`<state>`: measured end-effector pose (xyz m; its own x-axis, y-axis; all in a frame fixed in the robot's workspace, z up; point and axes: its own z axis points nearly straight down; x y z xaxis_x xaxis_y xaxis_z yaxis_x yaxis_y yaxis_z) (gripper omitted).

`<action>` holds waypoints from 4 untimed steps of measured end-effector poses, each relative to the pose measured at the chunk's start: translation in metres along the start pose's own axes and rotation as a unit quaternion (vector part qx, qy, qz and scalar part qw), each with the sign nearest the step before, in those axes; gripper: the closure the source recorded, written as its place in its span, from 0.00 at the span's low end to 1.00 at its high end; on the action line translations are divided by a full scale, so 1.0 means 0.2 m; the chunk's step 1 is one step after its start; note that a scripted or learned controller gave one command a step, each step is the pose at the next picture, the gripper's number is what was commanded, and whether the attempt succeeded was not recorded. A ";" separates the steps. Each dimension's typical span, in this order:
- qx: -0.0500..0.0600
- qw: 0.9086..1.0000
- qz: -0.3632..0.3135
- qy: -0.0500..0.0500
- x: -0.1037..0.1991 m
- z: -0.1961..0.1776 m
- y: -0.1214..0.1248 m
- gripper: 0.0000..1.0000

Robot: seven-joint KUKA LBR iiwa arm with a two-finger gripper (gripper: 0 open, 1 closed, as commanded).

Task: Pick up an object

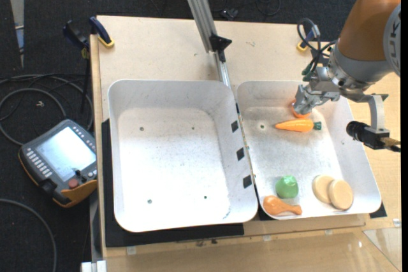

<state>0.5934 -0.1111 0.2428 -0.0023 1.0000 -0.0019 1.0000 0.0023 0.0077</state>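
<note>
A wooden bench [166, 48] stands on a dark floor, seen from above at a slant. Two shallow white bins sit on it side by side, their inner edges touching. The left bin [127, 137] is the larger in view, its floor speckled with small dark marks. The right bin [268, 99] holds several toy foods.

The grey robot arm with its orange band [370, 16] reaches in from the right and bends down over the far part of the right bin. Its gripper [305, 105] hangs low there, right above a small orange-red object [298, 113] that peeks out beneath it. From where I stand I cannot tell how wide the pincer is, nor whether it has hold of anything; the arm's own body blocks that.

Just in front of the gripper lies a toy carrot [296, 126], on its side, its green top pointing right. Near the front wall of the right bin are a green round piece [287, 186], an orange pear-shaped piece [280, 206] touching the front edge, and two pale tan round slices [333, 192] overlapping each other at the right corner.

A slanted metal pole [197, 3] crosses the bench from the top, ending between the two bins. A handheld control pendant [58, 162] with a screen lies on the floor to the left, amid cables.
</note>
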 end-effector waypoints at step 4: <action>0.005 1.000 -0.003 0.002 0.81 0.01 -0.01 1.00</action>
